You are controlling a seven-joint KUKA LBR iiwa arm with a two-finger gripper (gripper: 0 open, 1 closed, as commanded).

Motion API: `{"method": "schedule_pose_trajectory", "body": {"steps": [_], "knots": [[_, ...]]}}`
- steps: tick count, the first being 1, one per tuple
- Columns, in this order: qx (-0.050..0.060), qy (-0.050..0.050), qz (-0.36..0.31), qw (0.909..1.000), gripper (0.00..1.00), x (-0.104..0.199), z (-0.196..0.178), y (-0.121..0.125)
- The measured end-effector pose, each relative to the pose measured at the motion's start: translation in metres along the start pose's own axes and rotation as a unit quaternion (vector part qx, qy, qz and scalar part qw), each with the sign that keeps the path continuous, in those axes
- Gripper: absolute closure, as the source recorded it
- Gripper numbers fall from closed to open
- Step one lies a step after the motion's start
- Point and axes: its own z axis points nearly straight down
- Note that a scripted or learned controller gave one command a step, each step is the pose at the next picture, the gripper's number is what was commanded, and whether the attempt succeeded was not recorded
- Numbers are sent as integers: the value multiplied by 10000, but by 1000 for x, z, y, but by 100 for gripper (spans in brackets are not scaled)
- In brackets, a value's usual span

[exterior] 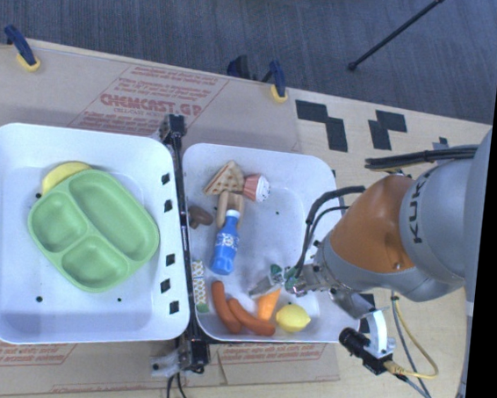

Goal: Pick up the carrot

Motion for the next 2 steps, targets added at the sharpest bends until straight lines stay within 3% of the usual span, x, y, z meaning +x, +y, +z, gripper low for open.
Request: {"method": "schedule_pose_trajectory", "body": {"steps": [1, 2], "knots": [[4, 3, -23, 10000, 100, 0, -10, 0], [-18, -13, 145, 9999, 100, 17, -136, 18]]}}
